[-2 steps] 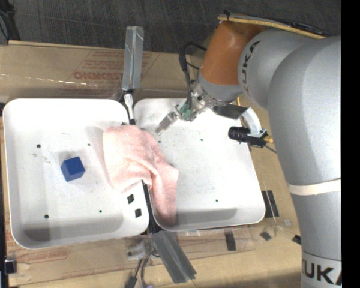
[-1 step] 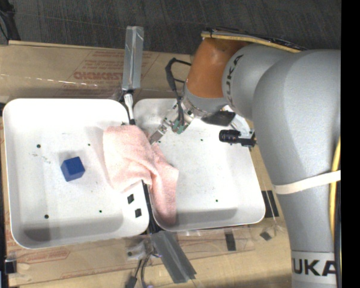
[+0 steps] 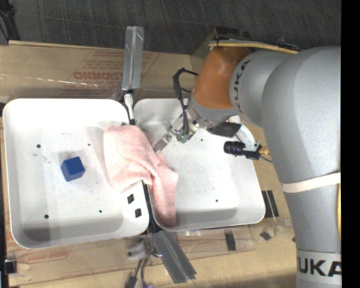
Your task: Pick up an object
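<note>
1. Plainly, we are at the approach step: the gripper (image 3: 168, 139) hangs low over the upper left part of the right bin (image 3: 219, 188), with the grey arm (image 3: 288, 101) and its orange band (image 3: 213, 80) reaching in from the right.

2. We cannot tell whether the jaws stand apart or together; the wrist hides most of them, and we see nothing between them, so we judge that nothing is held yet.

3. Candidate things: a pink cloth (image 3: 138, 164) lies draped across the divide between the two bins, part in the left bin (image 3: 24, 161) and part hanging into the right one. Its upper edge is just beside the gripper. A small blue cube (image 3: 72, 168) sits alone in the left bin, well apart from the gripper.

4. We judge the cloth to be the likelier target, being nearest. The next move calls for a descent onto a raised fold, then a closing pinch; the fabric is soft and could slip or bunch, and its lying over both rims may make it drag when lifted.

5. Reaching the cube would instead call for a travel leftward across the cloth.

6. Surface and room: both bins are shallow, white and smooth, resting on brown cardboard (image 3: 60, 65) that covers the worktop. Beyond it we see dark grey floor (image 3: 168, 5). A grey bracket (image 3: 132, 56) stands at the top between the bins.
</note>
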`<control>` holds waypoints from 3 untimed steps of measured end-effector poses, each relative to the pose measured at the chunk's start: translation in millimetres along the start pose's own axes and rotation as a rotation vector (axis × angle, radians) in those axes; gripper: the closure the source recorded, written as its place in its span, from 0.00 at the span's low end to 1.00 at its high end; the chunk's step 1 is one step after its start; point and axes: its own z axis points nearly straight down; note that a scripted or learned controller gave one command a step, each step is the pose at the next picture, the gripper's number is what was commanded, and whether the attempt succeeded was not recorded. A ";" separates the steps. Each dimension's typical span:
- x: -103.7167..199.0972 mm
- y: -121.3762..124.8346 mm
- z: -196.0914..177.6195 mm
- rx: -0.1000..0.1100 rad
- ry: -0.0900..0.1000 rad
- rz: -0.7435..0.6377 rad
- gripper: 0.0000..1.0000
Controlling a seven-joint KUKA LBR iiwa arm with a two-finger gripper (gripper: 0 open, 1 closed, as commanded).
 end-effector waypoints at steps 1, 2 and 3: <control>29.3 -7.9 -34.6 0.000 0.000 -0.269 0.00; 43.2 -46.8 -7.4 0.001 0.002 0.288 0.00; 89.7 -23.8 -100.0 0.000 -0.001 0.354 0.00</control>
